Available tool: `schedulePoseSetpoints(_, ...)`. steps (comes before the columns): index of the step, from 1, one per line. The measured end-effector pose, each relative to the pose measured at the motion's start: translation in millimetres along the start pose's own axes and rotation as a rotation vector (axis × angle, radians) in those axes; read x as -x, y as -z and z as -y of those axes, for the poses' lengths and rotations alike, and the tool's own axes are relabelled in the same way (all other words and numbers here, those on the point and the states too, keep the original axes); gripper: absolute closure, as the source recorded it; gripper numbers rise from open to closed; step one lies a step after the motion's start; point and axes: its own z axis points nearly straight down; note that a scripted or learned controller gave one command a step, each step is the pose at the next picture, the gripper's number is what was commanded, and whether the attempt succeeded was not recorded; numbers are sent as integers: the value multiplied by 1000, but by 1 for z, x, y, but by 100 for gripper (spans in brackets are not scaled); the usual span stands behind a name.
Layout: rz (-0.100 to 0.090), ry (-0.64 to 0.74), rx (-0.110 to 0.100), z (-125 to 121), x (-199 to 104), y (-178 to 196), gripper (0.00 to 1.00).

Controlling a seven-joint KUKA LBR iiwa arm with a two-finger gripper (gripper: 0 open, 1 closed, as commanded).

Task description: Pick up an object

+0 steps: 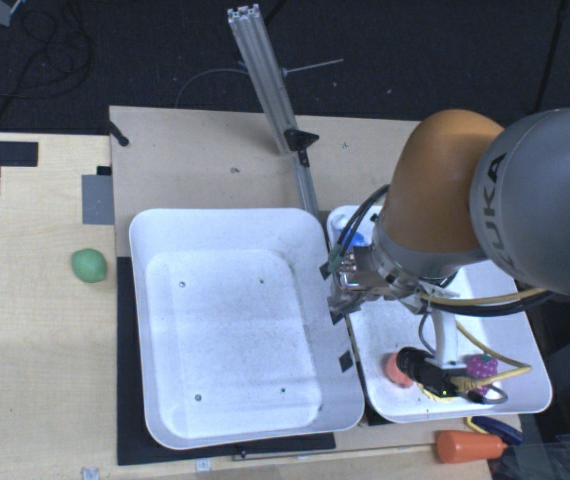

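Observation:
The right bin (531, 388) holds a salmon-red round object (396, 368) near its front left and a small purple object (482, 367) to the right of it. A blue and white item (351, 230) peeks out at the bin's back left corner. My gripper (452, 382) hangs low over the front of this bin, between the red and the purple object, largely hidden under the arm's grey and orange bulk (445, 193). No object can be seen held by it.
The left bin (145, 238) lies beside the right one. A green ball (90, 265) rests on the bench left of the bins. An orange object (469, 445) lies outside the right bin's front edge. A slanted metal rail (270, 78) rises behind the bins.

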Motion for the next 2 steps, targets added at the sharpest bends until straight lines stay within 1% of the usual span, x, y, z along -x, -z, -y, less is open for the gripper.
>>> schedulePoseSetpoints(1, 0, 0, 0, 1, -44, -3, 100)
schedulePoseSetpoints(2, 1, -3, 0, 1, -42, -2, 0)
